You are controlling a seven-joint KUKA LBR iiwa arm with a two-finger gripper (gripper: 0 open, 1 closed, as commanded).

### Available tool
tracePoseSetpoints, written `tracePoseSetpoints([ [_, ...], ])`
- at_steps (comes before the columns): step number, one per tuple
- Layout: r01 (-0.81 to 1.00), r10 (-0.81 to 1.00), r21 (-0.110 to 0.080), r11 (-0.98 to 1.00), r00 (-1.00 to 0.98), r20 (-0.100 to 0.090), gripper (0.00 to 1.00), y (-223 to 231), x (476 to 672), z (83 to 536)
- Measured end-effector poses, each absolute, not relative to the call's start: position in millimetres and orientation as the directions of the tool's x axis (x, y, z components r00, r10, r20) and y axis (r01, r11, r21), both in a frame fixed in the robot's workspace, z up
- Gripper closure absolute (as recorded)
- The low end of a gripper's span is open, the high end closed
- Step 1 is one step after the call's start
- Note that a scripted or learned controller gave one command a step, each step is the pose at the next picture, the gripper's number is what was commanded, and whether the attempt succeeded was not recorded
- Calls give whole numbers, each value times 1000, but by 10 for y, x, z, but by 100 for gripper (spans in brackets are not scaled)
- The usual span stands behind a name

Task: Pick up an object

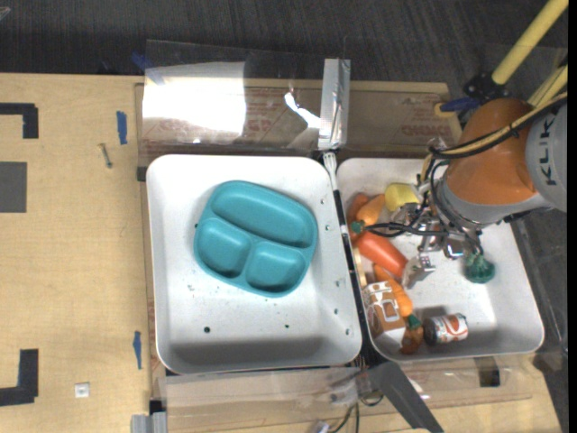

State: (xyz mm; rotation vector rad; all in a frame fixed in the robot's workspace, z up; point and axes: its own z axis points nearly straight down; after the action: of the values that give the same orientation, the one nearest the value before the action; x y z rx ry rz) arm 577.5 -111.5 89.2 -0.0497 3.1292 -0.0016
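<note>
The right bin (518, 309) holds several small objects: an orange carrot-like piece (380, 249), a yellow piece (399, 195), an orange piece (369, 209), a small box (386, 303), a red and white can (448, 327) lying on its side and a green toy (479, 268). My gripper (431, 253) hangs low over the middle of this bin, just right of the carrot-like piece and left of the green toy. The arm's orange band (491, 165) covers the bin's far right part. Nothing shows between the fingers.
A teal divided plate (255, 235) lies upside-down-looking in the left bin (180, 323). Clear plastic sheeting (234, 106) and a metal strip (334, 102) stand behind the bins. Wooden board stretches to the left. A yellow pole (532, 30) slants at the top right.
</note>
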Motion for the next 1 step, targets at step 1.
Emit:
tracePoseSetpoints([
  [1, -136, -136, -2, 991, -991, -11, 0, -1328, 5514, 892],
])
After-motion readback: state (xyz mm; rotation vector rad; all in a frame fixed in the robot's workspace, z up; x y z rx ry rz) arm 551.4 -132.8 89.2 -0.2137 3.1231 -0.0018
